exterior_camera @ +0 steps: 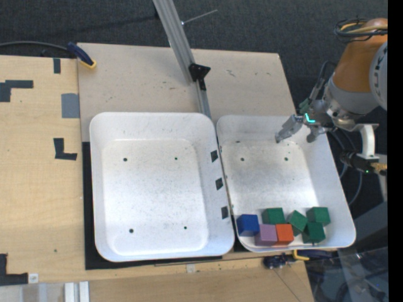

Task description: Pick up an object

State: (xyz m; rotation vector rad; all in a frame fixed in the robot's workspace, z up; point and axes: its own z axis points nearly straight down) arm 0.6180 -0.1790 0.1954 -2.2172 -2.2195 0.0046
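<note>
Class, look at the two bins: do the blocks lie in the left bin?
No, the blocks all lie along the near edge of the right bin.

My claw (pixel 297 131) hangs over the right bin's (pixel 264 137) far edge; the blocks (pixel 284 225) cluster in its near right corner.

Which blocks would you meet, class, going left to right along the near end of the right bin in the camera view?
Blue cube block → purple cube block → orange cube block → two dark green cube blocks at the right end, stacked in view.
</note>
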